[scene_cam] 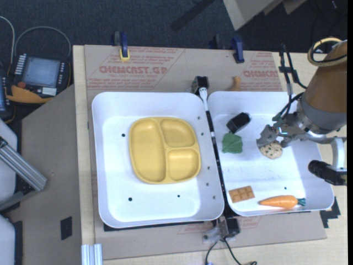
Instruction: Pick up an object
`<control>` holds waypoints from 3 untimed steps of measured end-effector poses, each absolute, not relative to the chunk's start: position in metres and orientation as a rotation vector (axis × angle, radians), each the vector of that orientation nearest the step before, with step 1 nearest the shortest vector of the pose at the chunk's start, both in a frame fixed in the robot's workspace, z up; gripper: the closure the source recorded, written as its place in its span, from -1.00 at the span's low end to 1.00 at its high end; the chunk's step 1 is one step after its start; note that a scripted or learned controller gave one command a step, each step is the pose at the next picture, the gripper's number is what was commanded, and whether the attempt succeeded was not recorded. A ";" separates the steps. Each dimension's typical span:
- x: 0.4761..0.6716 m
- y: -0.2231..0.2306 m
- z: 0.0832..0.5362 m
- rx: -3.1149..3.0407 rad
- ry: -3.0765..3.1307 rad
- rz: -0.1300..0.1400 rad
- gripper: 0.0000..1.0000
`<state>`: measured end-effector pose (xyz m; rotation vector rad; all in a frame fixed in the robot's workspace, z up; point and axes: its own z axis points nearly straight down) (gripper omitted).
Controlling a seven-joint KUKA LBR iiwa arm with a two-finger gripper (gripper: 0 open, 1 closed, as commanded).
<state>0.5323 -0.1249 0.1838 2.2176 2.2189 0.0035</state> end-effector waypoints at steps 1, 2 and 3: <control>0.541 -0.124 0.230 2.216 2.219 0.005 1.00; 0.537 -0.061 0.230 2.216 2.231 0.001 1.00; 0.535 -0.009 0.220 2.218 2.230 0.000 1.00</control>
